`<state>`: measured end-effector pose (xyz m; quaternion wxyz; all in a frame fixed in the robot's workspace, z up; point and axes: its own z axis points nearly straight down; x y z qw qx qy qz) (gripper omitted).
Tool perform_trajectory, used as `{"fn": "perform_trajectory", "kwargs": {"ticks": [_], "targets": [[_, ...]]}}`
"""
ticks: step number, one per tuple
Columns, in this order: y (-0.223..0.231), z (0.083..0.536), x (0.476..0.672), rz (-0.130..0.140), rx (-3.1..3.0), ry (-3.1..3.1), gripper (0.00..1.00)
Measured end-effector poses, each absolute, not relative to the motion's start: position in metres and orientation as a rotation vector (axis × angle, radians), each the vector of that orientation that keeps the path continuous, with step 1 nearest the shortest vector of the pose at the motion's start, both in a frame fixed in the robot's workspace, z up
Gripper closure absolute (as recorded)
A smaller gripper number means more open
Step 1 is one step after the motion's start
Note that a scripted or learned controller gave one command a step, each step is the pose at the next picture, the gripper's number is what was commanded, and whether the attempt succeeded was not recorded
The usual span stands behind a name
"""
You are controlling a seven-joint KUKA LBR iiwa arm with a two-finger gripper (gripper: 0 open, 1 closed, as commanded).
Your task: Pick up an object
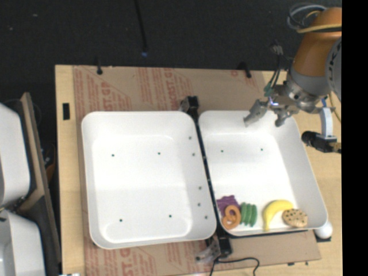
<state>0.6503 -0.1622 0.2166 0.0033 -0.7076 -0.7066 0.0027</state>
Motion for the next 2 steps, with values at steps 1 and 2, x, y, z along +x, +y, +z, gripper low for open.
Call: {"fn": "perform_trajectory", "kwargs": {"ticks": [1,2], "targets": [[-0.162,0.222,0.652,-0.001,-2.222,-2.222,0.0],[-0.165,0.18,0.651,0.003,-2.221,-2.219,0.0]]}}
